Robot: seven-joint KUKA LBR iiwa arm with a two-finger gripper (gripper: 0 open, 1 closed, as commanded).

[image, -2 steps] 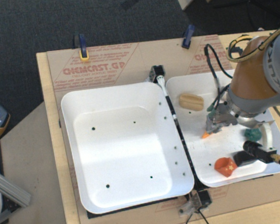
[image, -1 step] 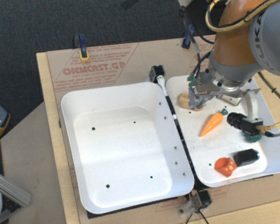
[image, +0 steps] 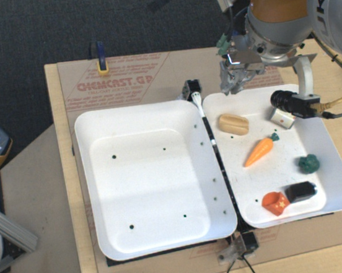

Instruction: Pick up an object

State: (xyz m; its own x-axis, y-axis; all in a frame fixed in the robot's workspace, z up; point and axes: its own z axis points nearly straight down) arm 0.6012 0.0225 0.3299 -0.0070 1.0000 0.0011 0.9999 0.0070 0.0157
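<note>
Carrot (image: pixel 260 151) lies mid right bin (image: pixel 328 143), near the bread piece (image: pixel 233 124); it looks light, rigid, slick, best pinched across its thick middle. Gripper (image: pixel 237 80) hovers above the far rim; its state I cannot tell.

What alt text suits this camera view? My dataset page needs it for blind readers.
A grey arm's gripper hangs above the right white bin's far edge; inside lie a tan bread-like block, orange toy carrot, green lump, red-orange piece and black block.

Blue clamp (image: pixel 101 56) on cardboard sheet (image: pixel 119 77), far edge, w/ red print.
</note>
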